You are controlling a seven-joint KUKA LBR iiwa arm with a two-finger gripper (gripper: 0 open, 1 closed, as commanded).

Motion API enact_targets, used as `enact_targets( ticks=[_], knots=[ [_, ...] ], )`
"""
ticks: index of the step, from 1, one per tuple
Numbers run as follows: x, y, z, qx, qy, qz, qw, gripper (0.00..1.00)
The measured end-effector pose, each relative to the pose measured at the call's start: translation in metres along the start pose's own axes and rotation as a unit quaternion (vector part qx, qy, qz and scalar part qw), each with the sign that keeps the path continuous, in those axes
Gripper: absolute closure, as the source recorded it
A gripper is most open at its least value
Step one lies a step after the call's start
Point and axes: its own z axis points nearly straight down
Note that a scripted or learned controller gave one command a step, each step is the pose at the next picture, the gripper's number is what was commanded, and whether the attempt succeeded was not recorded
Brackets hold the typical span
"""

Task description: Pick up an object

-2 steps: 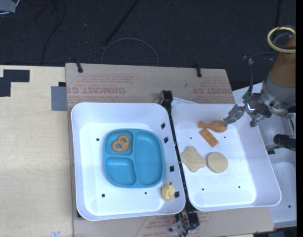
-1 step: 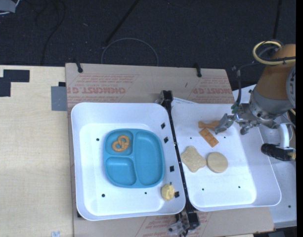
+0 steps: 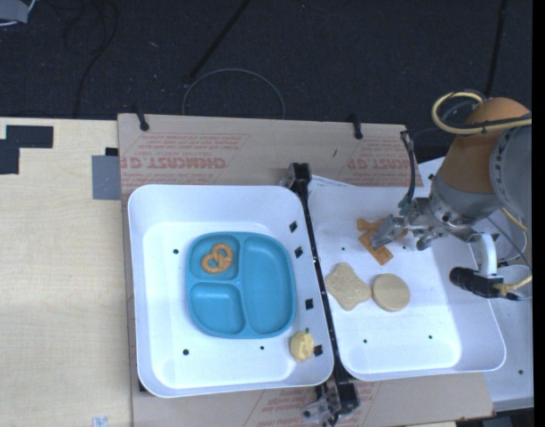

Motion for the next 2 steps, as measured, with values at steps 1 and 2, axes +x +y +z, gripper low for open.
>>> enact_targets(
  ticks=[1, 2],
  knots=[
    [0.0, 0.0, -0.013, -0.001, 0.0, 0.0, 1.0, 1.0],
    [-0.001, 0.001, -0.055, -0.003, -0.001, 0.001, 1.0, 1.0]
  ],
)
